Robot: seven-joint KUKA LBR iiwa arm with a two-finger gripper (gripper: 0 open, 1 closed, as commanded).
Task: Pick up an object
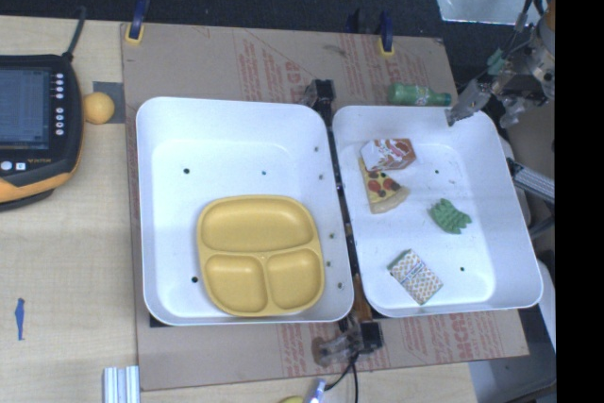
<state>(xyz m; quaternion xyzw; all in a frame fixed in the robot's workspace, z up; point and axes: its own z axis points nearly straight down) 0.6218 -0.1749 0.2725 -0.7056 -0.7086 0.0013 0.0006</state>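
Surface (pixel 85 231) layout, left to right: you see a black-and-orange pendant (pixel 33 132) at the left edge, then the left bin (pixel 236 132) holding a yellow divided tray (pixel 260 255). The right bin (pixel 472 156) holds a pizza slice toy (pixel 384 191), a red-white packet (pixel 390 153), a green toy (pixel 450 216) and a patterned block (pixel 415 277). The pincer (pixel 469 104) hangs over that bin's far right corner; you cannot tell how far it is open, and nothing is visibly gripped.

Black/orange pendant (pixel 33 129) far left w/ yellow ball (pixel 98 107) beside it; green bottle (pixel 419 94) behind right bin (pixel 491 293).
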